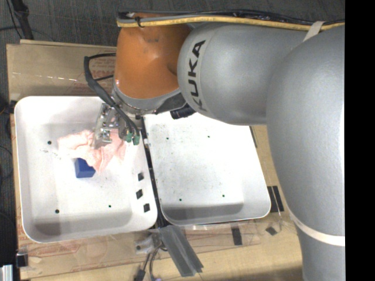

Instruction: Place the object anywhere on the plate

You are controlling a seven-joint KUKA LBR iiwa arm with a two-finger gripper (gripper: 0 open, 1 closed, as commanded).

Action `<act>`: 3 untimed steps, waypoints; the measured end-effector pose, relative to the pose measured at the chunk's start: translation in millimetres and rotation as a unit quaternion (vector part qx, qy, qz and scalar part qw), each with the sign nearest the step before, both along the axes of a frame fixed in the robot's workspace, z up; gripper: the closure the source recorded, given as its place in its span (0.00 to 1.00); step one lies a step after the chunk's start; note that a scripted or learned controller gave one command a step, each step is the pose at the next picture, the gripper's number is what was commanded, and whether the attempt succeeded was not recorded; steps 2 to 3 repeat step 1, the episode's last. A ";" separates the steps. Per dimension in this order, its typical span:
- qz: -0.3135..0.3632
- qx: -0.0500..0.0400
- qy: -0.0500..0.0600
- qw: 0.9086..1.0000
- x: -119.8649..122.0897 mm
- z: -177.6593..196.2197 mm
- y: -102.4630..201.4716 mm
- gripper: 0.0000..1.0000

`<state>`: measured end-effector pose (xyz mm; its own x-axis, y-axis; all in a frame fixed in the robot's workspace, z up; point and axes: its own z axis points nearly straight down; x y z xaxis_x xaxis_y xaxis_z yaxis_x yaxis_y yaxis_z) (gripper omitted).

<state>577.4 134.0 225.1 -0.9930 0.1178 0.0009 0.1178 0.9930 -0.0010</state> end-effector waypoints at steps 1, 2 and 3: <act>0.000 0.000 0.000 1.000 0.2 0.4 -0.1 0.00; 0.000 0.000 0.000 1.000 0.2 0.4 -0.1 0.00; 0.000 0.000 0.000 1.000 0.2 0.4 -0.1 0.00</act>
